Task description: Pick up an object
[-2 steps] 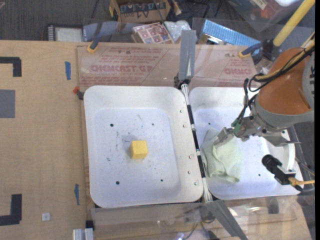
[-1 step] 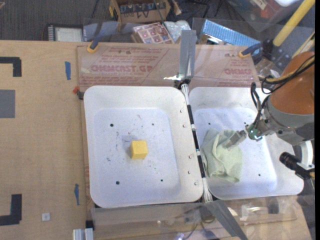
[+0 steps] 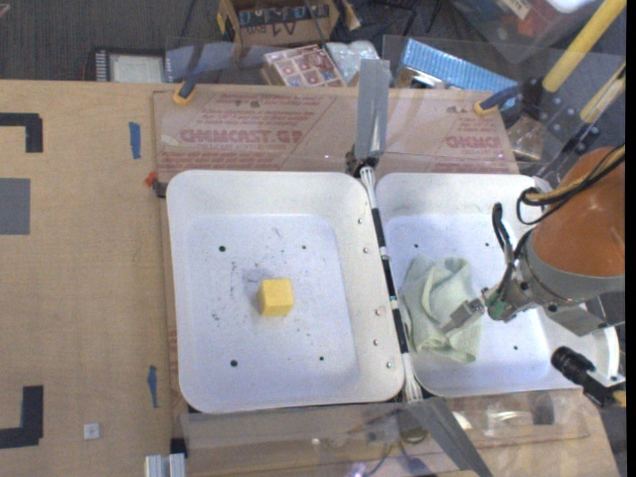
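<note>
The gripper (image 3: 467, 314) sits low in the right bin (image 3: 442, 202), its grey fingers (image 3: 463, 316) pointing toward the view's left and reaching onto the right side of a crumpled pale green cloth (image 3: 440, 304). The fingertips touch or overlap the cloth's edge, but the view is too small and slanted to show whether fabric lies between them, and I cannot tell how wide they stand. The cloth lies bunched against the left wall of the right bin, near the divider where the two bins meet, with its folds running roughly from the bin's middle toward the near edge.

Behind the gripper, the wrist widens into the grey body of the arm (image 3: 576, 276), topped by the broad orange band (image 3: 588, 229) at the right edge of the view. A black cable (image 3: 509, 229) loops from the arm over the right bin's floor.

The left bin (image 3: 199, 207) holds a small yellow block (image 3: 276, 297), resting near the middle of its floor, well apart from the gripper and the cloth. Dark specks and scuffs mark the floor around the block.

Both bins stand side by side on a wooden bench (image 3: 79, 266), which bears pieces of blue tape (image 3: 134, 140) and black markings. Beyond the bins, a cardboard sheet (image 3: 258, 137) with red printing lies flat, and cluttered boxes and a yellow pole (image 3: 594, 26) stand behind it.
</note>
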Robot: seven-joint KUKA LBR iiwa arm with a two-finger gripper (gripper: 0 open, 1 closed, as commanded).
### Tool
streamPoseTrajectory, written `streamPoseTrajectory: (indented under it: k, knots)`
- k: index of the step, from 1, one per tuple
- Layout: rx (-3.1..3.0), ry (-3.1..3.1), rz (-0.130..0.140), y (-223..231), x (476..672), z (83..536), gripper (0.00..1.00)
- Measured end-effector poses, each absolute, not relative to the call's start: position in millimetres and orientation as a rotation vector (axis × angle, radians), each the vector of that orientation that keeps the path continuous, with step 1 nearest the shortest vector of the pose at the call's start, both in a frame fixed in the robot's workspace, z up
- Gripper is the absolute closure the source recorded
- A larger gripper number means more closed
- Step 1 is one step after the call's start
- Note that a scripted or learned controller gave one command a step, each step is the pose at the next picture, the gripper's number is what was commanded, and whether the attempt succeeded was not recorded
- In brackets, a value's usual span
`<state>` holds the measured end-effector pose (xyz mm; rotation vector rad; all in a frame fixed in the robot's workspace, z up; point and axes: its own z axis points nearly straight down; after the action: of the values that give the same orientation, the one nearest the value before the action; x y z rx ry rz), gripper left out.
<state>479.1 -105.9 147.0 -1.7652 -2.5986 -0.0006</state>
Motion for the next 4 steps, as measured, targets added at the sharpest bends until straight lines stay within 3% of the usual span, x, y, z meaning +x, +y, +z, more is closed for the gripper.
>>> streamPoseTrajectory:
  k: [1, 2, 3, 4]
  knots:
    - [-1.773, -2.598, -0.002, -127, 531.0, 130, 0.00]
    - [-1.303, -2.869, -0.005, -111, 495.5, 88, 0.00]
    - [-1.416, -2.807, -0.001, -62, 489.4, 185, 0.00]
    - [-1.207, -2.902, -0.001, -108, 521.5, 116, 0.00]
